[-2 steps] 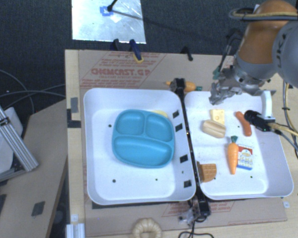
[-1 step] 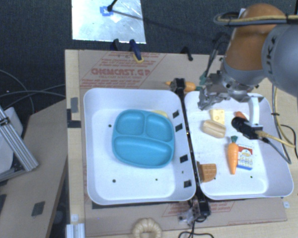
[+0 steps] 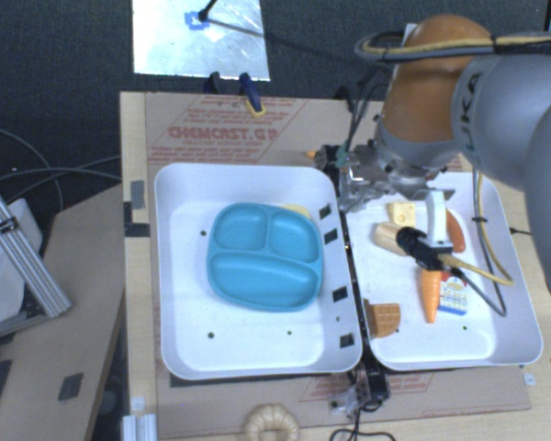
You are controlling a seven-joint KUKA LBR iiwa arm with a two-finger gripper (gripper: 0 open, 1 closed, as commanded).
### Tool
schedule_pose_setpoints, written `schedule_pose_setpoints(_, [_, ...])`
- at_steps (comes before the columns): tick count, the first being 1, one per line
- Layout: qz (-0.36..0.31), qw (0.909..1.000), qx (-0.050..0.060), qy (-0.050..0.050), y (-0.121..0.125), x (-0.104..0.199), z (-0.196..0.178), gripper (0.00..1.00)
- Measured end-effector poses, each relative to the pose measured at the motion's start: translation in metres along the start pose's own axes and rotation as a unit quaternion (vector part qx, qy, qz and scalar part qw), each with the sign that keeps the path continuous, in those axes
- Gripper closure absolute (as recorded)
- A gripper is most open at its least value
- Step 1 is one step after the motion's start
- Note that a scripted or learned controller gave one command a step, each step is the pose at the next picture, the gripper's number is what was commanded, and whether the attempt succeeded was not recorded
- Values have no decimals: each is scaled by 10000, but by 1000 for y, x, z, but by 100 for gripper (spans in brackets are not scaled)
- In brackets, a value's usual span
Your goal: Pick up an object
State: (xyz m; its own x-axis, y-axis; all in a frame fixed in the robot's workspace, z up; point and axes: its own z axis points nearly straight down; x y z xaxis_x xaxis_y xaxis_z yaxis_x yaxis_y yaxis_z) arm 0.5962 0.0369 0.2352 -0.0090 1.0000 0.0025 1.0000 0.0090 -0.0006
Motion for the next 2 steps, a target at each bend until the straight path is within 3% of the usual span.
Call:
schedule_pose_setpoints(1, [5,10000,6,-7,-22,34,6,100])
schedule_pose_setpoints(2, [38,10000,0,-9,-25,28,3,100])
